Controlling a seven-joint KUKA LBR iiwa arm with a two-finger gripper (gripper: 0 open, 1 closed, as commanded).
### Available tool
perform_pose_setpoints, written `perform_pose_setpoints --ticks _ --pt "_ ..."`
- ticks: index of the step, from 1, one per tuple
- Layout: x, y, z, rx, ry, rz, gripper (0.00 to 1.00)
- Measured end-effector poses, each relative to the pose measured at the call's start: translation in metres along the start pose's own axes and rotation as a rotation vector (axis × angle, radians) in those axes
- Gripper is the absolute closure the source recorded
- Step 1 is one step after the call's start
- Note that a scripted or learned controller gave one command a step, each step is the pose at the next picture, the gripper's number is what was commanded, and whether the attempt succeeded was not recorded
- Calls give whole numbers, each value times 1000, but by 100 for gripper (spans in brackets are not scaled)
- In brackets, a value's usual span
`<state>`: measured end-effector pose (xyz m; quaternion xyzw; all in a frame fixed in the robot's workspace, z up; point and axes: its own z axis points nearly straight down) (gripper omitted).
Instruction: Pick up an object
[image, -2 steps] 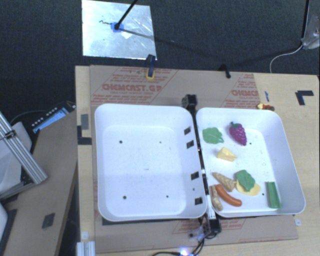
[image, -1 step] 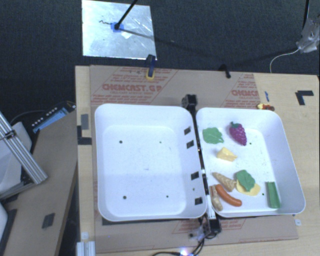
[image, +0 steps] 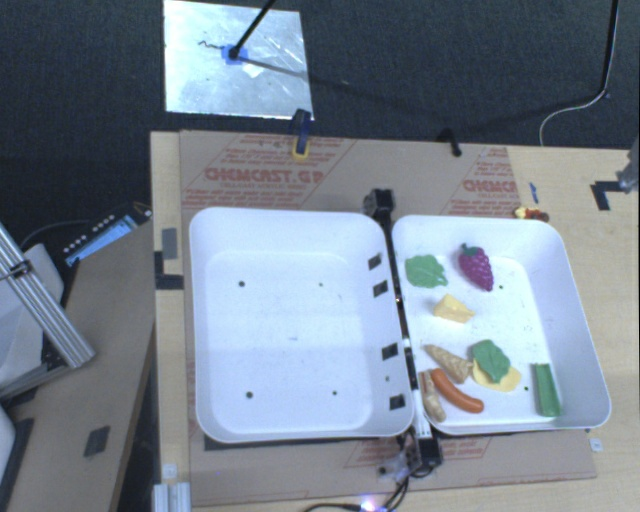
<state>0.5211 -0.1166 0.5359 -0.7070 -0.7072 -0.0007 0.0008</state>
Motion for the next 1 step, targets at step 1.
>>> perform_pose_setpoints --ticks 1 --pt "-3 73 2 -4 -4 -5 100"
